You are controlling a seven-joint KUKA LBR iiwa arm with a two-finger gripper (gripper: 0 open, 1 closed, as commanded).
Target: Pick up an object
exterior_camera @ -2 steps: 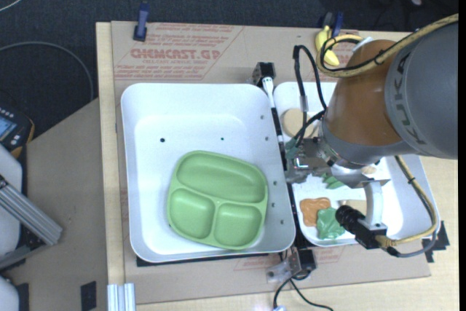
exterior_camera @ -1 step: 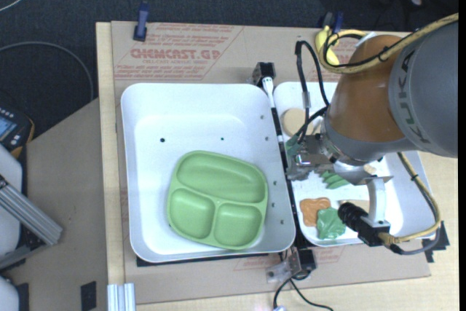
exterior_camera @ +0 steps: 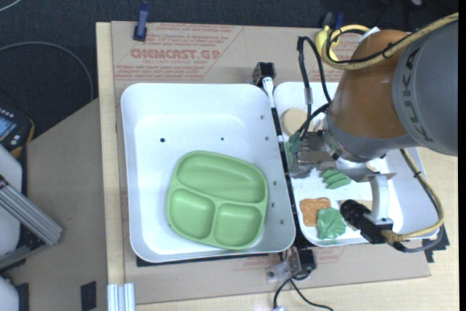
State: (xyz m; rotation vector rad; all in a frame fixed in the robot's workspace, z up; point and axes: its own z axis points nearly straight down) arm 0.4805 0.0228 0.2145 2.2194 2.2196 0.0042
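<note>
Camera view: arm low over the right bin (exterior_camera: 408, 211), gripper (exterior_camera: 309, 153) at centre-right, hidden under the wrist, so its state I cannot tell. Likely targets crowd the bin's lower left: orange piece (exterior_camera: 314, 209), green toy (exterior_camera: 330, 223). Green tray (exterior_camera: 217, 199) sits in the left bin (exterior_camera: 145, 156).

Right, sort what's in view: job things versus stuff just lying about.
Job: gripper down in the right bin; orange piece, green toy, green strips, round tan item.

Lying about: green tray in the left bin; blue clamp.
</note>
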